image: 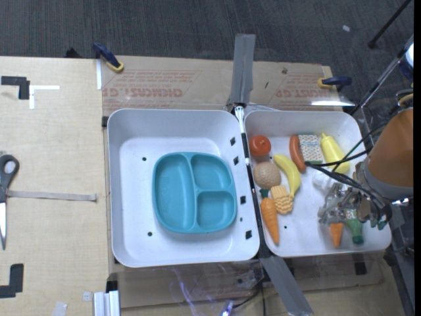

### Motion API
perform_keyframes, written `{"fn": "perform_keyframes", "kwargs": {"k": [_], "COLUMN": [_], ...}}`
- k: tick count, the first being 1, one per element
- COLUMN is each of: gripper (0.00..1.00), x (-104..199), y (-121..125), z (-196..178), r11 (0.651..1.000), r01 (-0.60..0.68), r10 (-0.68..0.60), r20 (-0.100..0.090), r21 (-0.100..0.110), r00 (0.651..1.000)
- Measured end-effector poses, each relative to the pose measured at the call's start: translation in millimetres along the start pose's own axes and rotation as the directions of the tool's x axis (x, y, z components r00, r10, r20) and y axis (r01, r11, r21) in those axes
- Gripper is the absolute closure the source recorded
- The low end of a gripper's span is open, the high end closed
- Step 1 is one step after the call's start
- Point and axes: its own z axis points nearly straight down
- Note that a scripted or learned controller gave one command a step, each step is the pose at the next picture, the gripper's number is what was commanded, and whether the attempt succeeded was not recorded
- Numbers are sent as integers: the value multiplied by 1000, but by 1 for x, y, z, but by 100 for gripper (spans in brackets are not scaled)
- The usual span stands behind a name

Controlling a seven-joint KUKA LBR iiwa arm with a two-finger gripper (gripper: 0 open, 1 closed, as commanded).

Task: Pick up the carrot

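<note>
Lower right of the frame: metal two-finger gripper (337,206) of the grey arm with its orange band (400,147), hanging low over the right shallow white bin (309,245); whether its fingers are apart or closed cannot be told, as the parts blur together. Directly below it, a small orange carrot-like piece with a green end (337,234) lies near the bin's lower right corner. Lower left part of the same bin: long orange plastic carrot (270,221), lying lengthwise, tip toward the bottom edge, well apart from the gripper. Touching its upper end, a yellow waffle-textured piece (283,199). Above these, a tan round ball (267,174), a yellow banana (288,171), a red tomato (260,145), a red sausage (297,153). Left bin (125,176): teal three-compartment plate (195,192), centred. Far left edge: scissors (5,189) on the wooden bench (52,143).
</note>
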Motion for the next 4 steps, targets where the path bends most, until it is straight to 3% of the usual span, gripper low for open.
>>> {"fn": "perform_keyframes", "kwargs": {"k": [1,2,3,4], "gripper": [0,100,0,100], "x": [0,-3,-3,-6], "y": [0,0,0,0], "z": [0,-10,-10,-20], "r11": [1000,1000,1000,1000], "r01": [0,1,1,2], "r10": [0,-1,-2,-2], "r20": [0,6,6,13], "r21": [0,1,1,2], "r00": [1000,1000,1000,1000]}}
